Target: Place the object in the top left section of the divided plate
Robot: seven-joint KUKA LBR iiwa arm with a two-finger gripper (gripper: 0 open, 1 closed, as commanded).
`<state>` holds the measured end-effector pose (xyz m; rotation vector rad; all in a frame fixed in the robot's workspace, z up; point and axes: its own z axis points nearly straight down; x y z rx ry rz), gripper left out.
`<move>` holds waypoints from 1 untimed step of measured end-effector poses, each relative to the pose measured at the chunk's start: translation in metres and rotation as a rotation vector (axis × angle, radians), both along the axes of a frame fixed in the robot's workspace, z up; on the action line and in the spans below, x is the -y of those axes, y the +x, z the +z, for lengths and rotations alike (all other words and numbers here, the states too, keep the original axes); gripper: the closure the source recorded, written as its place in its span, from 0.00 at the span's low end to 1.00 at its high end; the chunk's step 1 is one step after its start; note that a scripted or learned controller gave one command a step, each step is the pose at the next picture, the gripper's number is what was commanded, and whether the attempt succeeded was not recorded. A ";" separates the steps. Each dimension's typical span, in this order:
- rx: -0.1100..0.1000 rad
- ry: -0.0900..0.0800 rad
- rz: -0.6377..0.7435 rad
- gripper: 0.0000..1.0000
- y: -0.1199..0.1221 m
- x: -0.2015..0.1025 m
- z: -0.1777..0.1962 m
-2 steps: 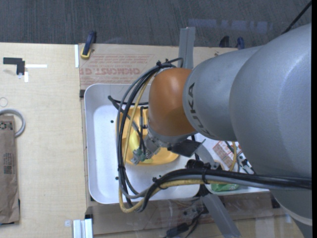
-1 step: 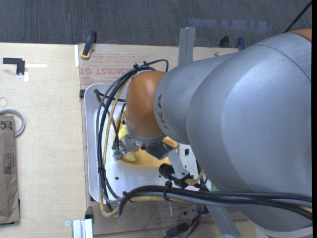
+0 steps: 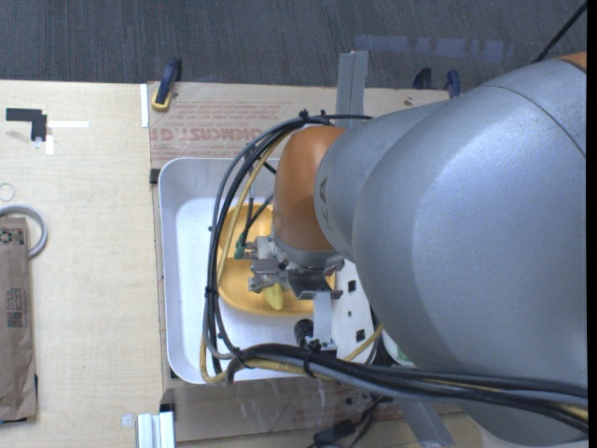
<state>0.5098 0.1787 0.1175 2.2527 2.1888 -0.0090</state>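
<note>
A yellow divided plate (image 3: 239,278) lies in the left white bin (image 3: 177,250), and the arm covers most of it. My gripper (image 3: 278,283) hangs over the plate's near part, below the orange wrist band (image 3: 298,189). A small yellow-green object (image 3: 273,298) shows just under the gripper's metal body, against the plate's near rim. I cannot tell whether it is held or resting on the plate. The plate's dividers and sections are hidden by the wrist.
The big grey arm (image 3: 466,241) covers the right bin and the right half of the view. Black cables (image 3: 219,250) loop over the left bin. A brown paper bag (image 3: 14,315) lies on the bench at far left. A blue and yellow clamp (image 3: 167,83) sits behind the bin.
</note>
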 end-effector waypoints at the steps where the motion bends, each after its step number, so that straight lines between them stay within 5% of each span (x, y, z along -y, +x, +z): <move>1: 0.023 0.005 -0.418 1.00 -0.017 -0.033 -0.020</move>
